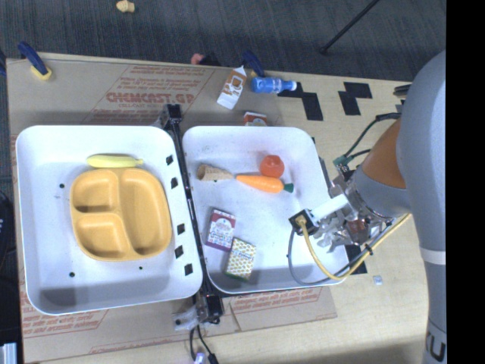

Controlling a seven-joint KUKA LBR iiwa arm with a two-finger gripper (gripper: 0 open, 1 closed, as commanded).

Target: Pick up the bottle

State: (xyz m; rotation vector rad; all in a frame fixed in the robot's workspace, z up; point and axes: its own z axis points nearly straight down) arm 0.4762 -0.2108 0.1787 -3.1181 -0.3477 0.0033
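Note:
The bottle point(267, 85) is small and blue with a pale label. It lies on its side on the cardboard behind the right bin point(303, 139), outside both bins. My gripper point(336, 232) hangs over the right bin's right rim, near the front corner, with a yellow cable looped under it. The gripper is far from the bottle, toward the front and to the right of it, and nothing shows in its grasp.
The right bin holds a carrot point(261, 183), a tomato point(272, 165), a beige piece point(214, 174), a purple packet point(220, 230) and a green box point(241, 258). A yellow divided plate point(120, 212) and banana point(114, 161) sit in the left bin. A small carton point(232, 88) lies beside the bottle.

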